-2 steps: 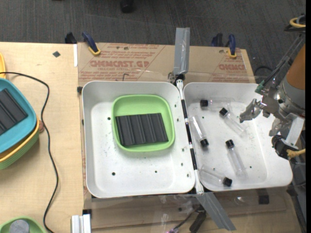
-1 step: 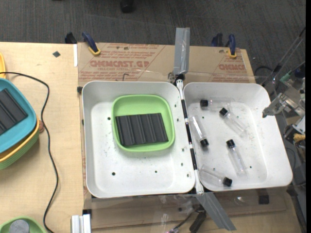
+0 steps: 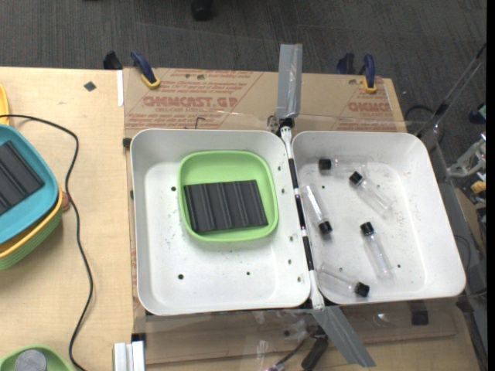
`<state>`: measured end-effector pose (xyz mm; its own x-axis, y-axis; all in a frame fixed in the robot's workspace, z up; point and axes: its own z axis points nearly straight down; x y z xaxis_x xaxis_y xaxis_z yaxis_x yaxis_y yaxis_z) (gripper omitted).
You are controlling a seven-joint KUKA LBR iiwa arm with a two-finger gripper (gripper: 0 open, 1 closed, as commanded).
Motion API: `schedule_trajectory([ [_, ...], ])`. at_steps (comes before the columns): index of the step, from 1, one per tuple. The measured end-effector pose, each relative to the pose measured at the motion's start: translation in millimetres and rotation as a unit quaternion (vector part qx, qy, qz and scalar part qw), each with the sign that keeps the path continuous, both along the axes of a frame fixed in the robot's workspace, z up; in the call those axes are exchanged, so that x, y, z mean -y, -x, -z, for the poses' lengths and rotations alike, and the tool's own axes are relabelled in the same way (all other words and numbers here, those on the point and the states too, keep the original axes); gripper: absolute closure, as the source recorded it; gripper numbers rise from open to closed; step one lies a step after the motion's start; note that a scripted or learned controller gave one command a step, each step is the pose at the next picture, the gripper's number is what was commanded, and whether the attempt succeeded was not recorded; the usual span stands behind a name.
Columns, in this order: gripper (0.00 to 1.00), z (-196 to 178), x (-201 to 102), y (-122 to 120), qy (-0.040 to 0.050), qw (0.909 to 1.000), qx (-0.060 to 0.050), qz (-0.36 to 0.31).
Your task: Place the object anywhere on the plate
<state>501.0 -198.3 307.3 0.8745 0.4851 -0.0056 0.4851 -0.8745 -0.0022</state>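
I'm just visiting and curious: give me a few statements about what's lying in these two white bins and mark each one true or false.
1. The green plate sits in the left bin. True.
2. A dark ribbed slab lies on the plate. True.
3. The clear vials with black caps lie on the plate. False: they are scattered in the right bin.
4. The two bins stand far apart. False: they sit side by side, edges meeting.
5. The plate is round and blue. False: it is green with a squarish, rounded outline.
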Motion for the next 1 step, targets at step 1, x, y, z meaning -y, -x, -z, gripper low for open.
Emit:
schedule_trajectory([
  [1,0.0,-4.2,23.4,-5.1,0.0008,0.9887,0.0,0.15],
])
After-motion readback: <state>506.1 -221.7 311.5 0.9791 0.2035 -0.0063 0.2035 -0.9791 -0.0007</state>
